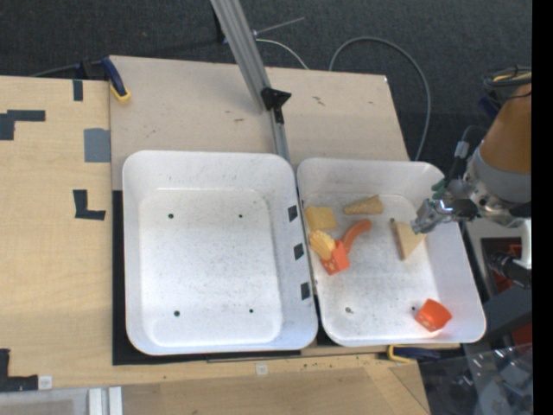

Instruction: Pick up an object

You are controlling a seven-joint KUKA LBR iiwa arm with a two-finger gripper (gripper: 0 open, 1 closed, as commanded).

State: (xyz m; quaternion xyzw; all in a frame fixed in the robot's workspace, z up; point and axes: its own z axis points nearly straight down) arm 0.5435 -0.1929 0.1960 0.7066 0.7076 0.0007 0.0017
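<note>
The right bin holds several small items: a tan wedge, a tan cone-like piece, a yellow block, a yellow ribbed piece, an orange-red curved piece and an orange block. My gripper hangs over the bin's right side, just above and right of the tan wedge. Nothing shows between its fingers.
The left bin lies beside the right one. A slanted metal pole crosses the back of the bench. A grey cable loops behind the right bin. A yellow-blue clamp sits at the bench's back left.
</note>
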